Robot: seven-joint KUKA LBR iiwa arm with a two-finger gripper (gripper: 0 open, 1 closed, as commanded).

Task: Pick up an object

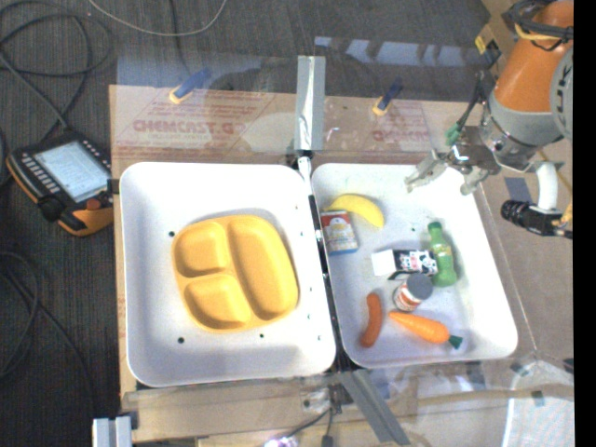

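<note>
While the arm [535,73] reaches in from the right, its gripper [447,169] hangs above the far edge of the right bin [498,291], fingers spread apart with nothing between them. Below it, in that bin, lie the things to be picked: a banana [361,209] near the far left corner, a small can [339,231] just beside it against the divider, a green bottle [441,252] toward the right side, and a small white and black carton [403,262] touching the bottle's left flank. Nearer the front sit a round tin [411,292] with a dark lid, a sausage [372,318] lying lengthwise, and a carrot [424,328] (its green end pointing right) just beside the tin. All of these rest on the bin floor, well apart from the gripper. The left bin [149,343] holds a yellow sectioned tray [236,270] with three compartments. A handheld pendant [60,180] lies on the floor left of the bench.
</note>
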